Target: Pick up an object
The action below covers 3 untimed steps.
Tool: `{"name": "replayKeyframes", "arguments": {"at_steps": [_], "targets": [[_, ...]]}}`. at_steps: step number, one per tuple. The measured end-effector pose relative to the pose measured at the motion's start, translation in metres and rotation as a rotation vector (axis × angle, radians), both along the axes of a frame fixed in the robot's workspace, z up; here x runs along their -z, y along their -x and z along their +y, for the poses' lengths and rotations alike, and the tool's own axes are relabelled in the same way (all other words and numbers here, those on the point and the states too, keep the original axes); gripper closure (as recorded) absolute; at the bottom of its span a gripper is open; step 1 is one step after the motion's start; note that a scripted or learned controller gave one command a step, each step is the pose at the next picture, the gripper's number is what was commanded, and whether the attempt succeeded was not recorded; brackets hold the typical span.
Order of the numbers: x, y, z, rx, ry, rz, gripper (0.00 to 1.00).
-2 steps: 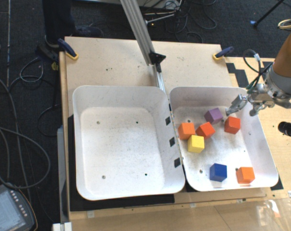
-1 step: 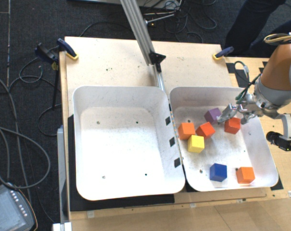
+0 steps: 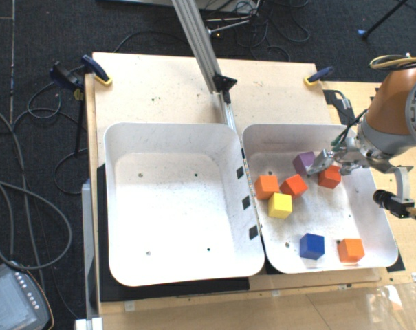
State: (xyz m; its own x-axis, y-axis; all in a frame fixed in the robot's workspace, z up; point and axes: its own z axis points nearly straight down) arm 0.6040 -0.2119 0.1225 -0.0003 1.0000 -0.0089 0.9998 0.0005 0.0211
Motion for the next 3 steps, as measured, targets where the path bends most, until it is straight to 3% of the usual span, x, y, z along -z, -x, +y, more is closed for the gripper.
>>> {"name": "replayKeyframes", "arguments": {"at_steps": [1, 2, 3], "targets": [[-0.009, -0.001, 0.000, -0.001, 0.002, -0.003, 1.00], [-0.054, 0.000, 0.006, -0.003, -0.007, 0.015, 1.00], [-0.111, -0.009, -0.001, -0.002, -0.005, 0.013, 1.00]]}}
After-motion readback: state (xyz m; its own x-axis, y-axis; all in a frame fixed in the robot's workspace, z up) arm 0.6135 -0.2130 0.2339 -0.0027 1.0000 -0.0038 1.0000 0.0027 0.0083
